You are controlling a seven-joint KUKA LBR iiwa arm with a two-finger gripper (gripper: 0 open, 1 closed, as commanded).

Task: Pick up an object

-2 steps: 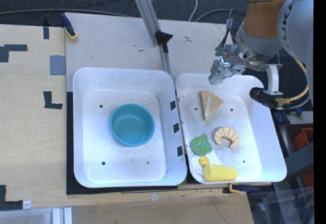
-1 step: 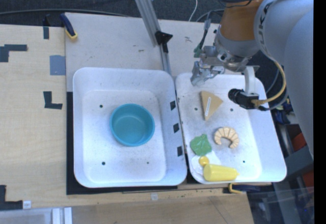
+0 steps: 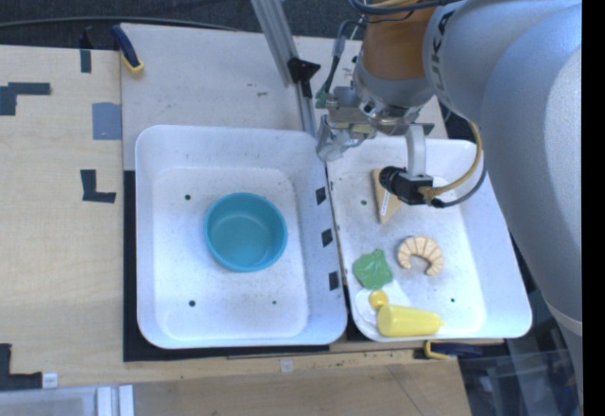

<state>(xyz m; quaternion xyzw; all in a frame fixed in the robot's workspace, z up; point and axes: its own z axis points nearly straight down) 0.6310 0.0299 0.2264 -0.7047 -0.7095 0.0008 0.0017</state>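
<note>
Approach step, no pick made yet. Gripper [image 3: 333,142] hangs over the far end of the ridge where the two bins meet; nothing seen in it, and its opening cannot be told from this angle.

Left bin [image 3: 151,168]: one blue bowl [image 3: 248,232], upright, near centre.

Right bin [image 3: 492,296]: tan cone [image 3: 382,201] nearest the gripper, croissant [image 3: 422,254] mid-bin, green leaf piece [image 3: 372,268] beside it, yellow toy [image 3: 406,320] at the near edge.

Likely target: the cone. Next move calls for shifting over it, aligning, then descending.
</note>
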